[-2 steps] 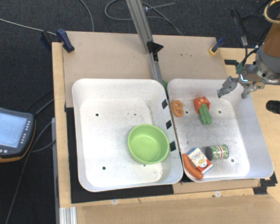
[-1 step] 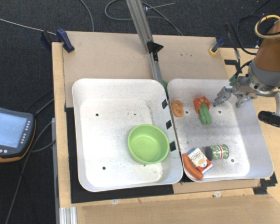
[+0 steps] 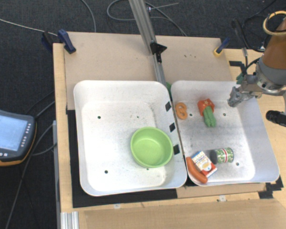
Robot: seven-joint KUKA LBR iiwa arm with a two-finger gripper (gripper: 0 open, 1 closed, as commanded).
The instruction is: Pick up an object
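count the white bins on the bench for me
2. The left bin holds a green bowl; the right bin sits beside it, holding the small items, with the gripper at its upper right edge.

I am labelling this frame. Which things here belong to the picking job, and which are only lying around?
Job: gripper; right bin with pretzel, carrot, can, small box, hot dog; green bowl in left bin.

Lying around: pendant, cables, blue clamp.

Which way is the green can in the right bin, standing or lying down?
Lying down: the green can shows its long side against the right bin floor.
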